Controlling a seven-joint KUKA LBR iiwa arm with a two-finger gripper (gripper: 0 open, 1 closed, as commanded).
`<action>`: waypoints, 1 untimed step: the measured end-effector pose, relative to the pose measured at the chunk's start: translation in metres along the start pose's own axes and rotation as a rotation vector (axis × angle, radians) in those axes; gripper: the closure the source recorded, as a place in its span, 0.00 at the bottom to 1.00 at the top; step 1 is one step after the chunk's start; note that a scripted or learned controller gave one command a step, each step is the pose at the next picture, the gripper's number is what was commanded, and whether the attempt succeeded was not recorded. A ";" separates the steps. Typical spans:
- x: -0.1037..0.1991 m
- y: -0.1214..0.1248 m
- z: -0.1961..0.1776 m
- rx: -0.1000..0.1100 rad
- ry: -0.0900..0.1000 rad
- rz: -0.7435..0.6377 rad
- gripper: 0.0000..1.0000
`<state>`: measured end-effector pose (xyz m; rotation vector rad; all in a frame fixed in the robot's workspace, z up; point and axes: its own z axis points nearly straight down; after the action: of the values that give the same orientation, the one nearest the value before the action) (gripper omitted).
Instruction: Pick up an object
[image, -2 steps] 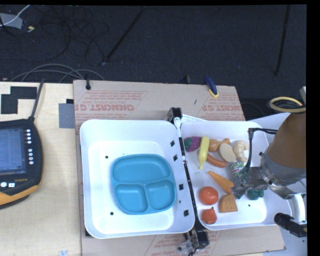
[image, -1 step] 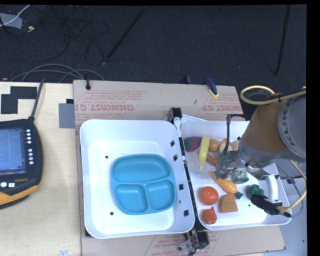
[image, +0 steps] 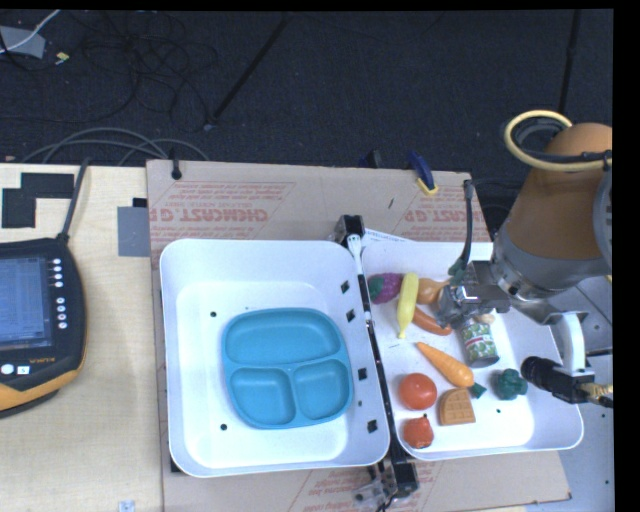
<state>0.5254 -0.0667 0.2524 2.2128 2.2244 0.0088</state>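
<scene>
The right bin (image: 545, 432) holds several toy foods. Among them are a yellow corn cob (image: 407, 303), a purple and green vegetable (image: 384, 288), an orange carrot (image: 445, 363) and a red tomato (image: 418, 389). There are also a waffle-like piece (image: 456, 408), a small red fruit (image: 418, 432), a green broccoli piece (image: 511, 384) and a green-labelled can (image: 481, 341). My gripper (image: 466, 303) hangs low over the bin's middle, just above the can's top and beside a thin red-orange piece (image: 431, 323). The arm's wrist hides what lies directly beneath it.
The left bin (image: 190, 300) carries a blue divided plate (image: 285, 365). A teach pendant (image: 35, 315) lies on the bench at far left. The grey and orange arm (image: 560, 215) covers the right bin's far right corner. A black part (image: 548, 376) sticks out near the broccoli.
</scene>
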 end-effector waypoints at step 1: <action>0.034 0.008 -0.103 -0.002 -0.001 0.000 1.00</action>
<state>0.5323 -0.0326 0.3556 2.2116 2.2230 0.0106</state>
